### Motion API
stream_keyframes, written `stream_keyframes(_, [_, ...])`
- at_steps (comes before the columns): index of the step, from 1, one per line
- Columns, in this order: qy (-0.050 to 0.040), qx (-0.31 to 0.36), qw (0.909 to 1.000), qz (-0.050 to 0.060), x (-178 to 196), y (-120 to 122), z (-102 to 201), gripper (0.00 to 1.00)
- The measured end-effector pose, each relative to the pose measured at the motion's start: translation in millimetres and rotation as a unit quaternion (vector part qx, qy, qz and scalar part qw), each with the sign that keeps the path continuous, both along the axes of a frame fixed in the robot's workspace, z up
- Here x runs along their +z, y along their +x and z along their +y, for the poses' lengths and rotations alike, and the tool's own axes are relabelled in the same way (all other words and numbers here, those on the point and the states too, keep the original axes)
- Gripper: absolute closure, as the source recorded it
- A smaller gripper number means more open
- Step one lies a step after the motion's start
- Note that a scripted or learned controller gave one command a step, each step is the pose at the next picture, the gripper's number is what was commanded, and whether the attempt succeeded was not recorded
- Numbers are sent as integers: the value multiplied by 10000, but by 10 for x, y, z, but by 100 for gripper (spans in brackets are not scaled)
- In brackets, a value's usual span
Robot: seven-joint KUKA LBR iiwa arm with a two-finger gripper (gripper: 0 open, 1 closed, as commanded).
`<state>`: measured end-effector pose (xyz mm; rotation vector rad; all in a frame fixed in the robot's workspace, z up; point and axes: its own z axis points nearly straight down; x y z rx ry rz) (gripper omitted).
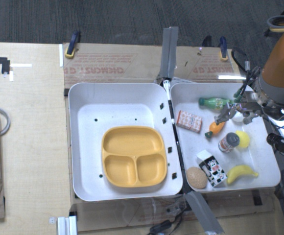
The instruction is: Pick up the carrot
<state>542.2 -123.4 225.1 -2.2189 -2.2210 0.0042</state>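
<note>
Cookie [197, 178] and banana [241, 173] lie at the right bin [181, 102] front edge. Carrot [215, 128] sits mid-bin, right of a pink box [189, 121], below a green bottle [214, 102]. Gripper [233, 112] hovers just beside it; fingers' state cannot be told.

Arm at right edge: broad orange band [280, 62] on a rounded link, grey wrist section [275, 89] under it. Black cables [243, 65] loop along its left side. Hand [232, 110] is small, grey metal with dark fittings, thin fingers; detail too fine to resolve.
</note>
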Motion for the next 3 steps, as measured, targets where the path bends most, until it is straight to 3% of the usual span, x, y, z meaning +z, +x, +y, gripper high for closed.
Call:
stream_keyframes(1, [1, 1039, 9946, -18, -1333, 376, -316, 0])
stream_keyframes(2, [-1, 1023, 9947, -20, -1242, 377, -325, 100])
stream_keyframes(3, [-6, 889, 9960, -16, -387, 812, -232, 100])
